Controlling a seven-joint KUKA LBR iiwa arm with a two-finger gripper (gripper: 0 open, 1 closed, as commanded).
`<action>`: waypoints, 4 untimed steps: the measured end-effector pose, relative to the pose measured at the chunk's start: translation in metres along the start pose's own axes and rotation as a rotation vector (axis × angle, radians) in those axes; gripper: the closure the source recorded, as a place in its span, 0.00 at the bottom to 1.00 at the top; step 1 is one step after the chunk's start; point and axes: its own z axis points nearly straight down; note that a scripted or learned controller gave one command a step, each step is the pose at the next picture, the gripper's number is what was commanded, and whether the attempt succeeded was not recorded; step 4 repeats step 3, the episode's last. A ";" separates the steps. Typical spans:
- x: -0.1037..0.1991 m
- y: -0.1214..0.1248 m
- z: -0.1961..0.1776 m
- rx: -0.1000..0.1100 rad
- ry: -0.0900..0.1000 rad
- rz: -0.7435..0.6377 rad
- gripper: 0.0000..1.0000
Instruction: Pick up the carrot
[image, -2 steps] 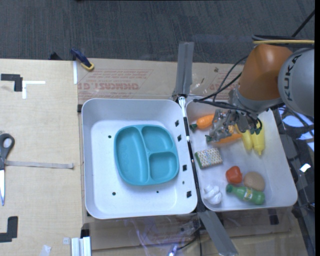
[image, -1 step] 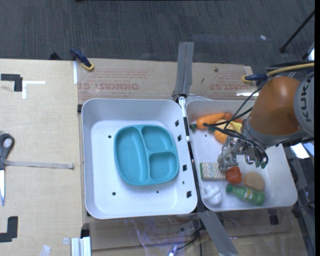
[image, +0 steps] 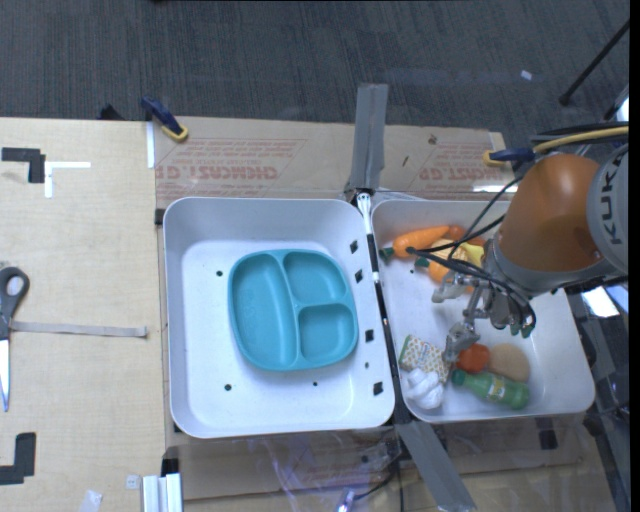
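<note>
The carrot (image: 424, 240), orange with a green stub at its left end, lies at the back left of the right bin (image: 560, 405). My gripper (image: 458, 345) hangs low over the front half of that bin, well in front of the carrot and apart from it. It sits right beside a red round item (image: 477, 357). The arm's orange band (image: 553, 215) covers the bin's back right part.
Near the gripper lie a green bottle (image: 494, 390), a beige item (image: 512, 363), a patterned packet (image: 420, 354) and a white item (image: 425, 391). A yellow item (image: 470, 250) sits by the carrot. A blue divided plate (image: 295, 308) rests in the left bin (image: 190, 330).
</note>
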 end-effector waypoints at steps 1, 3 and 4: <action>-0.048 0.021 0.007 0.002 0.016 0.308 0.00; -0.061 0.101 -0.093 0.002 0.014 0.408 1.00; -0.061 0.101 -0.093 0.002 0.014 0.408 1.00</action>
